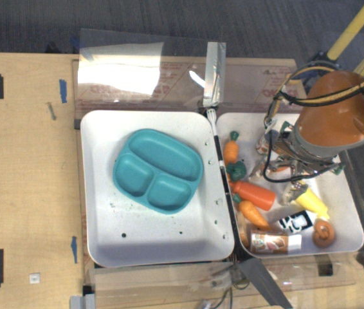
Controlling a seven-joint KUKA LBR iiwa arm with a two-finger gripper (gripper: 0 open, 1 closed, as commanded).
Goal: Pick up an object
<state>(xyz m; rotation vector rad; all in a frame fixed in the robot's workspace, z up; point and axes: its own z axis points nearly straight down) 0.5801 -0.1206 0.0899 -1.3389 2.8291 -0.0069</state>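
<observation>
White right bin point(354, 221) crowds toys along its left wall; pincer point(292, 172) state unclear

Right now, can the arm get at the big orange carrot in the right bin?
Probably yes. The carrot lies uncovered beside the gripper, with its top open, though a smaller carrot and a green toy crowd it.

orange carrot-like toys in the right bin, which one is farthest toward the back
The small carrot with the green top, up by the divider. The big carrot and the one below it lie nearer the front, toward the bottle.
</observation>
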